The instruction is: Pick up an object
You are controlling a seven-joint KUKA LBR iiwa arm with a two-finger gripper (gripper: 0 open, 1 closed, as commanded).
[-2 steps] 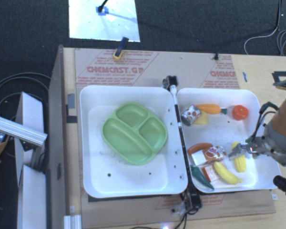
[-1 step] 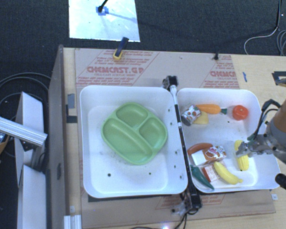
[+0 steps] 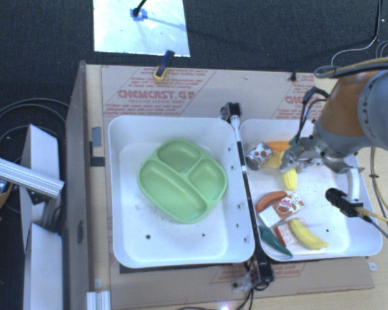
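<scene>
So the left bin point(image 3: 126, 237) just has a green divided plate point(image 3: 182, 180) sitting in the middle, while the right bin point(image 3: 365, 241) holds all the toy food: a small red-and-white carton point(image 3: 258, 154) at the far left, an orange carrot point(image 3: 279, 145) beside it, a yellow corn cob point(image 3: 290, 179), a sausage point(image 3: 270, 201), and a banana point(image 3: 308, 234) near the front. The gripper point(image 3: 296, 157) is low over the far part of that bin, right by the carrot and corn. Honestly can't tell how its jaws stand or whether anything's between them.

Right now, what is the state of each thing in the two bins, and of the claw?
Green plate: lying flat in the left bin, nothing on it.
Banana: lying in the right bin.
Sausage: lying flat, beside other toys.
Claw: low in the right bin, among toys.
</scene>
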